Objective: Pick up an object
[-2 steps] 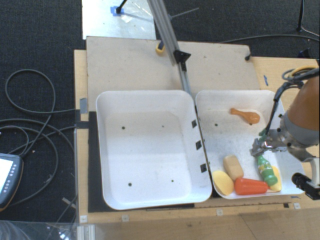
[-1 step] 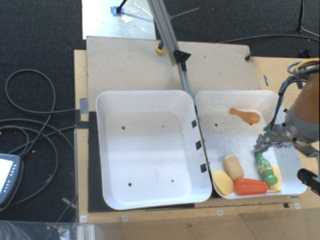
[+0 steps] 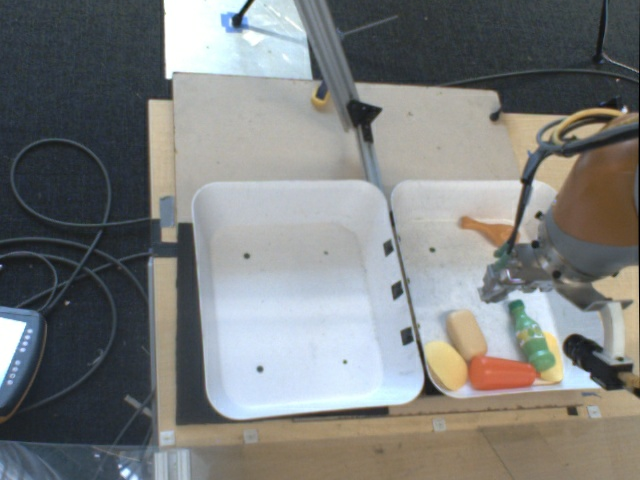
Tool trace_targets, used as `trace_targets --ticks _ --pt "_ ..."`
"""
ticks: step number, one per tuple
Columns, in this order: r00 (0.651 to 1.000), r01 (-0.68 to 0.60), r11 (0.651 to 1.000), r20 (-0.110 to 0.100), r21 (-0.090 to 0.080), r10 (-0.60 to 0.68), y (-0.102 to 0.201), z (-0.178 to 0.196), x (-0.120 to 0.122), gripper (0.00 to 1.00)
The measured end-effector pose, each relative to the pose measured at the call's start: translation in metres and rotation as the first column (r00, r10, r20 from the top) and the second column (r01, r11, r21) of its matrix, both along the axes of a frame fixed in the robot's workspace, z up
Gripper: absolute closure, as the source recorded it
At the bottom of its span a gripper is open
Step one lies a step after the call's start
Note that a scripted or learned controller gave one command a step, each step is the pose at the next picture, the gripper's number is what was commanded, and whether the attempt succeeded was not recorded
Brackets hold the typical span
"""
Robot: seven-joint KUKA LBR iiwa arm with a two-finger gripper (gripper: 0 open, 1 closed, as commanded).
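Two white bins [image 3: 290, 193] share the surface; gripper [image 3: 500, 280] — grip state unreadable — hangs above the green bottle [image 3: 530, 336], which may roll away.

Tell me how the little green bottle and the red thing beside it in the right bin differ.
The green bottle is slim, has a white cap and runs up and down the picture; the red thing, perhaps a toy pepper, is plumper and lies crosswise along the bin's near edge. The bottle bears a yellow band, while the red thing is one plain colour. Both lie flat in the right bin's near corner, close together.
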State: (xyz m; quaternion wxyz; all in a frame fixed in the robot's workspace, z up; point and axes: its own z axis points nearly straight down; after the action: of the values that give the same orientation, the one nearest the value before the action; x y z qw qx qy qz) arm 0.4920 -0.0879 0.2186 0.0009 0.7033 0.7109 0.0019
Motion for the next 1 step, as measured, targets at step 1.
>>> trace_targets --ticks 1 --pt "1.000 -0.001 1.000 0.000 0.001 0.001 0.0513 0.0131 0.0067 1.00"
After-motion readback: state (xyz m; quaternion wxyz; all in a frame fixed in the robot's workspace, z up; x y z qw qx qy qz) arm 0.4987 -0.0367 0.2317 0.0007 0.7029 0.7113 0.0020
